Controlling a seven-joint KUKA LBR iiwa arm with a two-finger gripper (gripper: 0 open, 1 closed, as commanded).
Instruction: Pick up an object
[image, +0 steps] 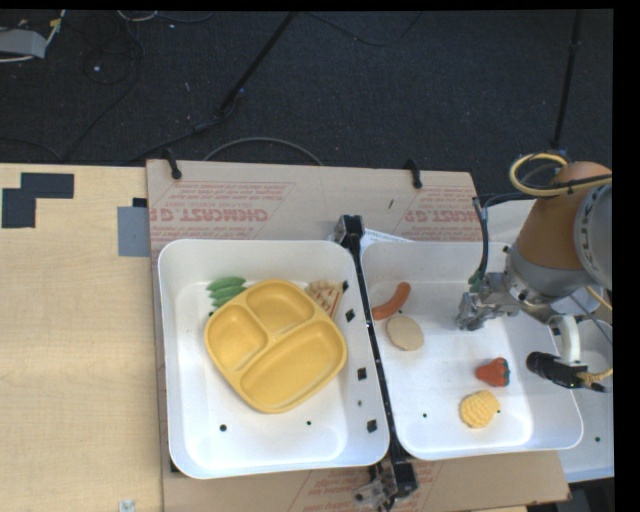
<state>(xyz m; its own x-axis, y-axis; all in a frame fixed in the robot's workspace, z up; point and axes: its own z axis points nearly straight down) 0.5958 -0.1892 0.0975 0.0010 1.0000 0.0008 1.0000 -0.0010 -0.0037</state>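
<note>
A: Counting fast: two white bins, the left bin (180, 420) and the right bin (545, 435), side by side, split by a black divider (368, 340).

B: Left contents?

A: One yellow sectioned plate (276, 344) with three compartments, one green leafy piece (226, 289) at its upper-left edge, one tan ridged piece (325, 295) at its upper-right edge, close to the divider.

B: Right?

A: Four items. One orange sausage (391, 300), tilted, and one beige oval (405, 333) just below it, both near the divider. One red strawberry-like piece (493, 373) and one yellow corn-like piece (479, 409) toward the near-right corner.

B: Gripper?

A: The gripper (480, 310) hangs over the right bin's far-right part, nothing between the fingers. Spread or pressed, cannot tell, too small and dark.

B: Room?

A: Bare floor mid-bin between the oval and the strawberry piece, and along the near wall left of the corn piece. In the left bin, a bare strip along the near edge.
</note>
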